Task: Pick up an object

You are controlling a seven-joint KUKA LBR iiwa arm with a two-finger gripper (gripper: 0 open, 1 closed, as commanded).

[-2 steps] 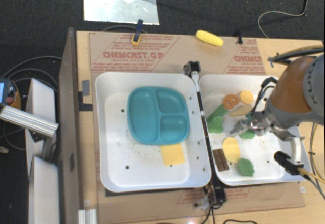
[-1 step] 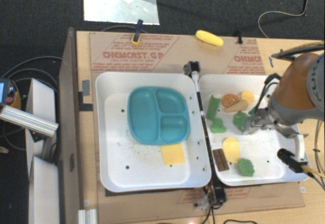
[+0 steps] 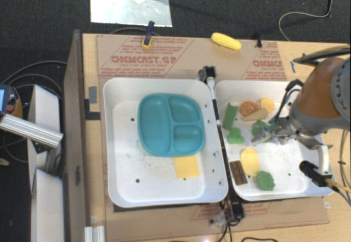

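Camera view, looking down at a slant: my arm (image 3: 323,95) comes in from the right, grey with the orange band, and my hand (image 3: 267,132) is down inside the right bin (image 3: 285,190), low over the toys. Can't tell if it's spread or pinched; the tips blur into clutter. A dark green piece (image 3: 260,126) sits right at the hand, touching or nearly so, but I can't see it between the tips, so no grasp claimed.

Right bin contents: green block (image 3: 230,115) leaning near the divider, small green lump (image 3: 235,136) just below it, orange-brown round piece (image 3: 248,108) and a pale yellow piece (image 3: 266,105) near the top, yellow egg-like thing (image 3: 250,161) in the middle, brown bar (image 3: 237,172) just beside it on the left, textured green ball (image 3: 265,180) near the bottom edge.

Left bin (image 3: 120,180): teal divided plate (image 3: 170,124) lying flat, yellow square (image 3: 186,167) touching its lower edge.

Outside the bins, on the cardboard-covered surface (image 3: 181,54): a yellow banana-shaped toy (image 3: 226,41) near the back, well apart from my hand.
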